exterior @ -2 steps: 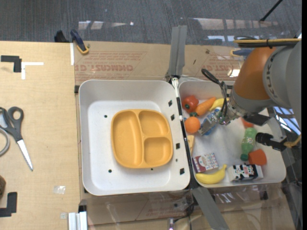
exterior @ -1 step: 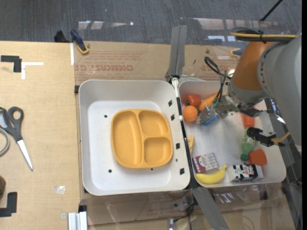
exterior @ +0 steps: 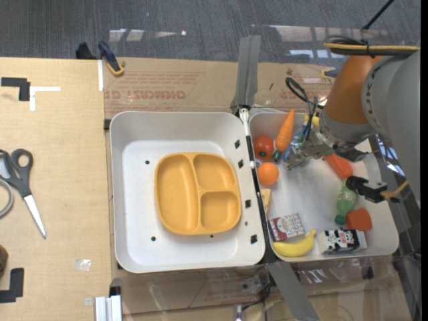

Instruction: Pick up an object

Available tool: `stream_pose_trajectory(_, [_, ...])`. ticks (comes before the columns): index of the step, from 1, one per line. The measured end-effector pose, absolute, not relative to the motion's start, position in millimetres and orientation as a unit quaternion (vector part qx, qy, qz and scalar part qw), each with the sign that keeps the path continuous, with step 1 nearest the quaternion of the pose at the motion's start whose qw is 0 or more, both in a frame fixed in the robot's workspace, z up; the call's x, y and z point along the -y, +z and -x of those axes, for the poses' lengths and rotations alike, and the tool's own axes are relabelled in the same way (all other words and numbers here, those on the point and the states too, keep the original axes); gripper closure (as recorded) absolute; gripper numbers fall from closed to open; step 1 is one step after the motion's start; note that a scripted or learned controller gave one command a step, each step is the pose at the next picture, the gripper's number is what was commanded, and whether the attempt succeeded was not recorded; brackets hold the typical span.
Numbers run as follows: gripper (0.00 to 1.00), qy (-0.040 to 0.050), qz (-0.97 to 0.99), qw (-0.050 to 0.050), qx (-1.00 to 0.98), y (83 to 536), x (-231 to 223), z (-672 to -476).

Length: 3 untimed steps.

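My gripper (exterior: 296, 155) is down in the right bin (exterior: 314, 206), near its back left corner. It hangs just right of a carrot (exterior: 285, 129) that leans upright and a red tomato (exterior: 263, 145). An orange (exterior: 267, 173) lies just in front of the tomato. A red-orange piece (exterior: 339, 166) lies right of the gripper, partly under the wrist. The arm's orange band (exterior: 351, 92) and grey body cover the bin's back right corner.
The left bin (exterior: 134, 199) holds a yellow divided plate (exterior: 198, 192). At the right bin's front lie a banana (exterior: 294, 246), two small cartons (exterior: 286, 227) (exterior: 341, 241), a green bottle (exterior: 346, 199) and a red pepper (exterior: 359, 218). Scissors (exterior: 23, 186) lie on the bench at the left.
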<state>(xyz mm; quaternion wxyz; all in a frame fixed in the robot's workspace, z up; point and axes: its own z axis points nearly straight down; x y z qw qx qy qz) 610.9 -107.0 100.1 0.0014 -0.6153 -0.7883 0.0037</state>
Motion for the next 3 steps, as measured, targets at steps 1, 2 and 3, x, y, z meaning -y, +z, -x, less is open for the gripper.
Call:
stream_pose_trajectory(1, [1.0, 0.0009, 0.568, -0.001, 0.823, 267, 160, -651.9])
stream_pose_trajectory(2, [1.0, 0.0014, 0.656, -0.001, 0.755, 284, 131, -659.1])
stream_pose_trajectory(3, [0.0, 0.0015, 0.655, 0.0, 0.755, 284, 131, -659.1])
